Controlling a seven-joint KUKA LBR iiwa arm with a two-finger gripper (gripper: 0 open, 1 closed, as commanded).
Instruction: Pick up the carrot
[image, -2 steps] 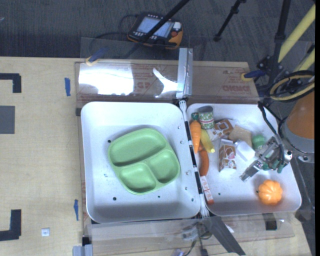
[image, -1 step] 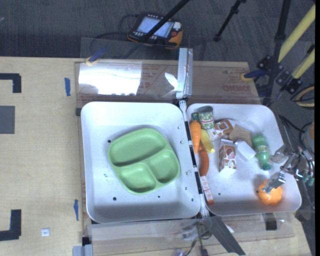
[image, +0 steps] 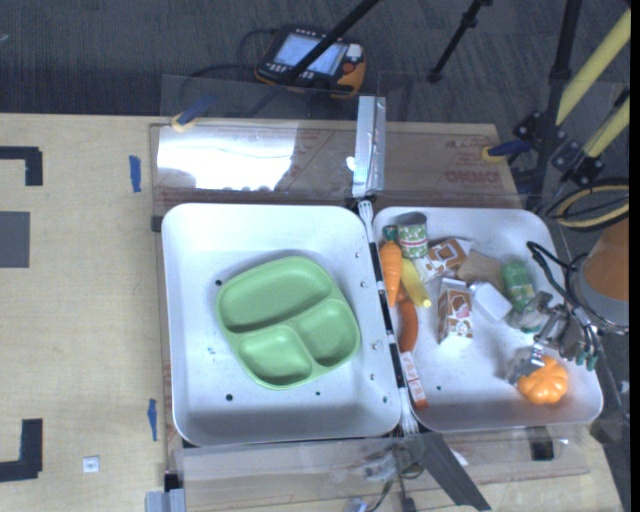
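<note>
Against the right bin's (image: 590, 400) left wall lies the carrot (image: 391, 272); approach from above (end effector (image: 545, 345) finger state cannot be determined), aligning along its length.

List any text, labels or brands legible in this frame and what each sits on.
None can be read for certain.
Cardboard sheet behind the bins: red stamped print, too blurred to read.
Can in the right bin: label print too small.
Two red-and-white packets: print blurred.
Handheld pendant on the floor: lit screen, no characters resolvable.
</note>
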